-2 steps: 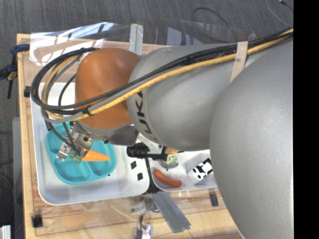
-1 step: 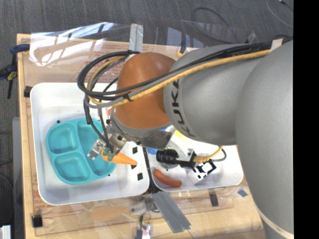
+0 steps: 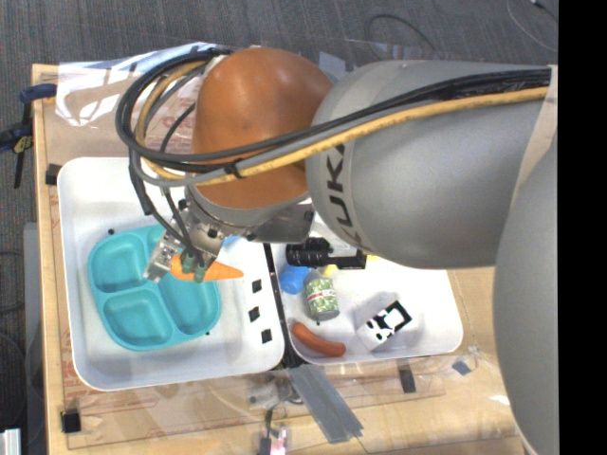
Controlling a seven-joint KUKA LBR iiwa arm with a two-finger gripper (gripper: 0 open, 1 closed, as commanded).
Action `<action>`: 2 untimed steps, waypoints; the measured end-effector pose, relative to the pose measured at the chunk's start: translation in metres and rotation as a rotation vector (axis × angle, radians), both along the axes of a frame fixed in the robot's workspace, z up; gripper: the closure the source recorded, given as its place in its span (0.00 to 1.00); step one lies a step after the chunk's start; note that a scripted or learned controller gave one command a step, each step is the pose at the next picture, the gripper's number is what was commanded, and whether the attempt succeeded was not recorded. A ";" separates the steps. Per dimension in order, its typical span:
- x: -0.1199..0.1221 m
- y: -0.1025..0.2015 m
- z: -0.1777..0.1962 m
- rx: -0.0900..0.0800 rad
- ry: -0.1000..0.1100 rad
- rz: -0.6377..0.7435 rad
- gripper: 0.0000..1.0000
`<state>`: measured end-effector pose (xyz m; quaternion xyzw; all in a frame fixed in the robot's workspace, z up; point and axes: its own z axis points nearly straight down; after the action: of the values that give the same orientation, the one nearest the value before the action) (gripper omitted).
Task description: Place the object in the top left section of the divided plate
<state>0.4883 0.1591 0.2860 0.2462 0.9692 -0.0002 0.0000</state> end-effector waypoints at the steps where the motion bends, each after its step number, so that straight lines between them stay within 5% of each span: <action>1: 0.025 0.041 -0.034 -0.002 0.002 -0.410 1.00; 2: -0.012 -0.044 -0.065 -0.003 0.004 -0.407 1.00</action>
<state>0.4758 0.1154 0.2213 0.4370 0.8994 -0.0023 -0.0016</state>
